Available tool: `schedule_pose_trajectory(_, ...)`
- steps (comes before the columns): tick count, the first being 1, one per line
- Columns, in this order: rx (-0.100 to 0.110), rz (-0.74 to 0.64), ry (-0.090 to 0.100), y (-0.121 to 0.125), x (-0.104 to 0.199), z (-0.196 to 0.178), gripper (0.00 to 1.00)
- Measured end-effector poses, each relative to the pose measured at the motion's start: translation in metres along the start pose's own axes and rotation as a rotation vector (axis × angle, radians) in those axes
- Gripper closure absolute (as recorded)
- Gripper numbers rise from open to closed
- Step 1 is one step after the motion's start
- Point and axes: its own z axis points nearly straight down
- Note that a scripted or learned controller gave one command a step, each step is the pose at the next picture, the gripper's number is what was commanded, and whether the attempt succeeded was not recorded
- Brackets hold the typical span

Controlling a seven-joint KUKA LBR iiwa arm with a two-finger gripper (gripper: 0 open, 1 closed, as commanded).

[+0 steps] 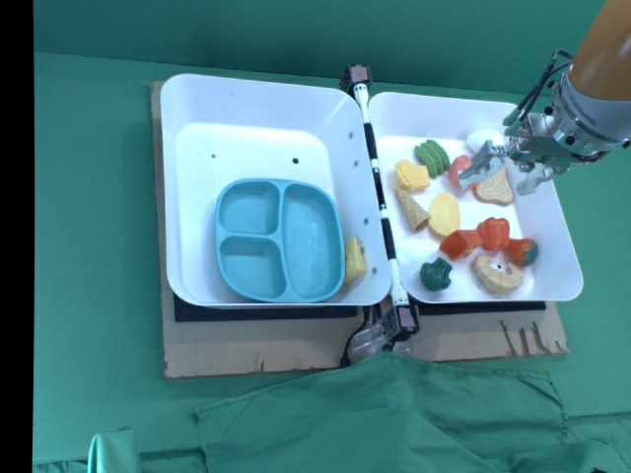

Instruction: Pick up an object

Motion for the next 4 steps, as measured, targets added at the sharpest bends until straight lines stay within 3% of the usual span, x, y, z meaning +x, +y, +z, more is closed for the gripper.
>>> schedule_pose_trajectory(1,0.008,0.009,-0.001,-0.031,-0.071,0.072,0.00)
schedule_pose_trajectory(2,-0.007,-0.004,-0.003,0.071,-0.076,0.055,0.00)
schedule_pose_trajectory(3,-0.006,-0.005,-0.004,0.171,-0.074,0.083,0.00)
schedule_pose_trajectory(4,-0.001,-0.001,-0.003,0.167,-0.076,0.081,0.00)
